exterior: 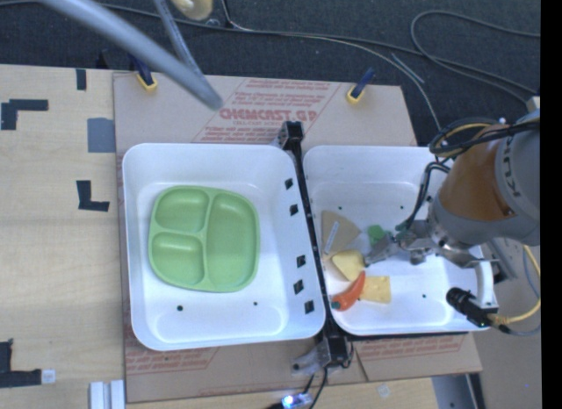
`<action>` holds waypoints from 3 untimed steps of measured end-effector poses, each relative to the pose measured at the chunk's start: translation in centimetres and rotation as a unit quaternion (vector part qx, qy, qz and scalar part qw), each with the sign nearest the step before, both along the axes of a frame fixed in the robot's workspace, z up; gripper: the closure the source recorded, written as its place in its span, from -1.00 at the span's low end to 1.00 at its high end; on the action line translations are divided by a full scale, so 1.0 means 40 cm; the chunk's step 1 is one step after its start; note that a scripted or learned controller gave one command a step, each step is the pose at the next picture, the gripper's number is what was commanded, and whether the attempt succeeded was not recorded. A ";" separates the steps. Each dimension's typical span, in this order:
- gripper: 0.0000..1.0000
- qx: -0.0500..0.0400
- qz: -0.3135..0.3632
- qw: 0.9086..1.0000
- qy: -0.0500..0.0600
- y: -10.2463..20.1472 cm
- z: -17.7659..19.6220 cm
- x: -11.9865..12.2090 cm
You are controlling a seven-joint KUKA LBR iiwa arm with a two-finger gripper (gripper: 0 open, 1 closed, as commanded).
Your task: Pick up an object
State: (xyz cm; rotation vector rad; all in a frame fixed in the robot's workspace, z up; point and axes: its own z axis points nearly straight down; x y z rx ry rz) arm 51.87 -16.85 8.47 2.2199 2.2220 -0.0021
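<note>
Two white bins (263,157) sit on cardboard (272,104); tool (379,252) state unclear.

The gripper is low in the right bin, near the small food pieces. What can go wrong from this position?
1. The pieces lie crowded: the yellow wedge, the orange-red piece and the yellow block touch or nearly touch, so the gripper may push them or catch two.
2. They sit near the divider between the bins, so a nudged piece could wedge against the wall.
</note>
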 end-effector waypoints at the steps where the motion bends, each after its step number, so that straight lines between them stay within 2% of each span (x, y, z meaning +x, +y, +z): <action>1: 1.00 -0.001 0.000 1.000 -0.002 -0.002 0.028 0.002; 2: 1.00 0.000 0.001 1.000 -0.002 0.017 0.169 0.021; 3: 1.00 0.000 0.000 1.000 -0.001 0.024 0.299 -0.002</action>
